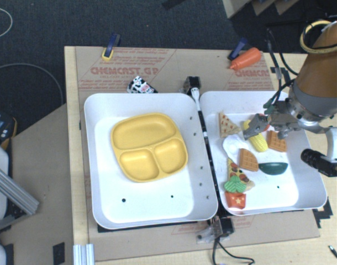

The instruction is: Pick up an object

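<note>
Nearest the camera, the right bin [301,200] holds a strawberry [235,196] at its front edge, then a waffle [248,160] and a dark green piece [273,168] beside it. Farther back lies the corn [258,141], the likeliest thing to pick, its long axis running roughly front to back. The gripper [259,124] hangs just over the corn's far end, touching or nearly so; whether it is released or clenched cannot be told. A pizza slice [228,125] lies to the side. The left bin [99,148] carries a yellow tray [149,147]. Beyond the bins, a carrot [246,58] rests on the worktop [157,65].
</note>
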Robot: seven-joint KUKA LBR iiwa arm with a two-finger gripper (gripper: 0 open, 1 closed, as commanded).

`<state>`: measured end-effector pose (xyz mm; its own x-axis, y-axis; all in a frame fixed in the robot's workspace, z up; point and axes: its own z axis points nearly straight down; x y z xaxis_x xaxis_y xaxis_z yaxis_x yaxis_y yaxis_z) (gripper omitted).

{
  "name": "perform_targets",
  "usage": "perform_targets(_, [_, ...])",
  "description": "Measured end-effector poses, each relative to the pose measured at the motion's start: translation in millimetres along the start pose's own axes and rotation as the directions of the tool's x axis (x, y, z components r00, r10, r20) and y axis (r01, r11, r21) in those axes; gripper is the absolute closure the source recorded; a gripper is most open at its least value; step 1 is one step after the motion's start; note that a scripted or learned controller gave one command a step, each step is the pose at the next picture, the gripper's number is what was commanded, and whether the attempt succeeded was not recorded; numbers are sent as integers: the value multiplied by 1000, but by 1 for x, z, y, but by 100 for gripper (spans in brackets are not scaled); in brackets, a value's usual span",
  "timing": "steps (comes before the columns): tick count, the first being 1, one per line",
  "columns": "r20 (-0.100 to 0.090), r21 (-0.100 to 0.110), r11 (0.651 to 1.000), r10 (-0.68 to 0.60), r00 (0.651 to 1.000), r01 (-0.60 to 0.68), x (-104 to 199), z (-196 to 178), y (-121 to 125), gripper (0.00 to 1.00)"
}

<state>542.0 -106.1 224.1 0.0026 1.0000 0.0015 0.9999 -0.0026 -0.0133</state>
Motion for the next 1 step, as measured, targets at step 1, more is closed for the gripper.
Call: perform_targets(1, [1, -13, 1000, -3, 1000, 3, 0, -6, 3, 0])
